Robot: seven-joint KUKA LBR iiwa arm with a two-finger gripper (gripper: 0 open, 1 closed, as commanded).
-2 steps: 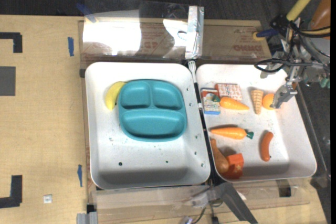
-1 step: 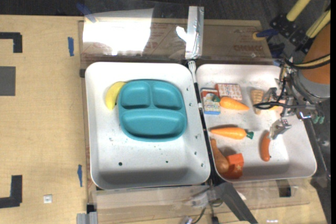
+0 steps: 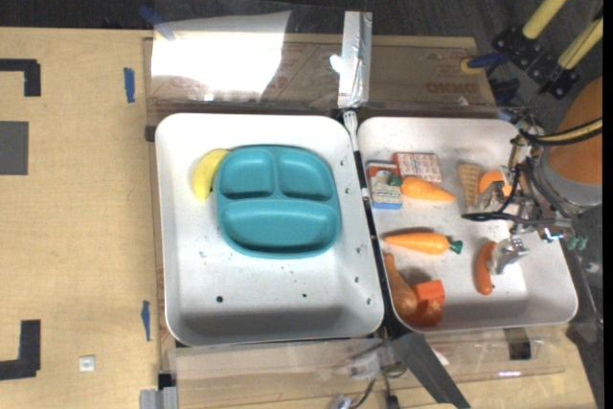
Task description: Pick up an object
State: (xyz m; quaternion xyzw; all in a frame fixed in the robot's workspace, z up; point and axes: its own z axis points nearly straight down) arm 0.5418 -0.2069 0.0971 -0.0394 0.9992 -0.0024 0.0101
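The gripper [image 3: 508, 230] hangs low over the right bin [image 3: 560, 306], near its right wall; it is grey metal with dark bits and thin wires; the view is too small and busy there to tell whether it is open or closed, and nothing can be seen held in it.

A red sausage [image 3: 484, 269] lies just below the gripper in the view, a bit to its left; it is short, smooth and round at both ends; it looks very near the gripper's shiny part, but touching or not cannot be told. An orange piece [image 3: 491, 182] sits just above the gripper; a tan bread slice [image 3: 468, 183], flat with a bumpy look, stands beside that piece, a little further left of the gripper.

Left of the gripper lies a long carrot [image 3: 419, 242], smooth and orange with a green tip that points at the gripper; a second carrot [image 3: 427, 192] lies up and left of the gripper. Further that way are a red and white box [image 3: 419, 167] and a small box [image 3: 385, 188] with blue on it; both have flat sides and square corners. Down and left of the gripper are a brown lump [image 3: 401, 286] and a red-orange block [image 3: 431, 295], close together.

Far left of the gripper, in the left bin [image 3: 174, 235], sits a blue-green plate [image 3: 279, 200]; it is smooth with round corners and three hollows; a yellow banana [image 3: 205, 173] peeks out at the plate's far side from the gripper.
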